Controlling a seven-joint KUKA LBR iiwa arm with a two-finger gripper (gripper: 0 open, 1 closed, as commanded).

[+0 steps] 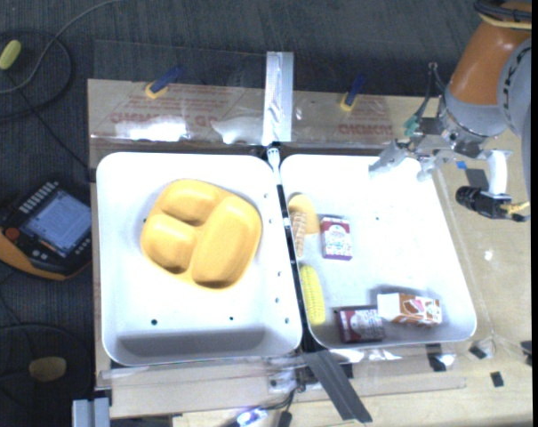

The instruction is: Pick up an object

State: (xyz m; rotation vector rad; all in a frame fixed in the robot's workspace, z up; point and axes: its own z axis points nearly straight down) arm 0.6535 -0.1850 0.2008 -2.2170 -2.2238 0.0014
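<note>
My claw [400,157] hangs over the right bin's [446,238] far corner w/ nothing in it; can't tell how wide it's open. Nearest pick: small red carton [337,238], mid-bin, lying flat. I'd come straight down, centred on it.

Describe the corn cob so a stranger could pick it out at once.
Find the right bin of the two white ones. Along its left wall, below the bread roll, lies the corn cob, lengthwise. It is the one bright yellow, bumpy, slender thing there; the boxes near it are flat, with red and white print.
</note>
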